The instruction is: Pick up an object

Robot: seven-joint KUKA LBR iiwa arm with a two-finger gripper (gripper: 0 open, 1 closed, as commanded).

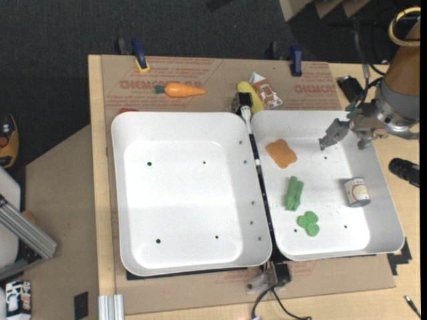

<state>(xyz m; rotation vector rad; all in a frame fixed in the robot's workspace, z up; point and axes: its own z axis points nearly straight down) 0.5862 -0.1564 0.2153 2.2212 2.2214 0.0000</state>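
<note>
Four objects lie in the right bin (393,229): one orange slab (281,153) near its upper left, one green ridged piece (294,193) at centre, one green clustered piece (308,224) below it, and one small can (357,192) toward the right. The gripper (345,133) hangs over the bin's upper right, fingers apart, gripping nothing. The left bin (127,199) fills mid-frame. Both sit on a cardboard-covered counter (100,179), above dark carpet (60,19). One carrot (181,91) lies at upper centre.

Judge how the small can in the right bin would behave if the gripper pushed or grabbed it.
The small can lies on its side, so a push would probably roll it across the right bin. It looks rigid and smooth, so it might slip from the gripper.
</note>
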